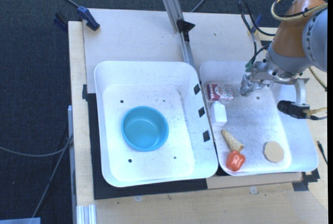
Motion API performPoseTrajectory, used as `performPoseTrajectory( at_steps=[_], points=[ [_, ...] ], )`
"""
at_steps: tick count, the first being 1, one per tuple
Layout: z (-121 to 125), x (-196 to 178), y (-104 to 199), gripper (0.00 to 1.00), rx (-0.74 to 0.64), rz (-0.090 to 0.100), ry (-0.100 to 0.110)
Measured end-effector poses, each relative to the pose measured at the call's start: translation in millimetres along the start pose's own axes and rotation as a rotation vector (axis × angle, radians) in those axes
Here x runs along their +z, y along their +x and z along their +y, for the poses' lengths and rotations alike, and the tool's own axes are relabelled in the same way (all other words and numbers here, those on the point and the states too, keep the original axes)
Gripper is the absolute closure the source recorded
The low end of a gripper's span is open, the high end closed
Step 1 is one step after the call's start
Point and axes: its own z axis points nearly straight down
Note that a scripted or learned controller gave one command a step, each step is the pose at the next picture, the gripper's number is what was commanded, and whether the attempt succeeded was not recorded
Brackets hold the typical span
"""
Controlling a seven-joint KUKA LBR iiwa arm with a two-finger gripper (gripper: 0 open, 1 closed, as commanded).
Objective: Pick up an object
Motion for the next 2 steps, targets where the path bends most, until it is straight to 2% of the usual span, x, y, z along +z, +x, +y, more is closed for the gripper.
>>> performPoseTrajectory(
  at_steps=[1, 2],
  points=[
    [12, -60, 1, 1.0, -0.002, -0.007, -0.016],
    [13, -99, 1, 1.0, -0.002, -0.007, -0.014]
  ],
)
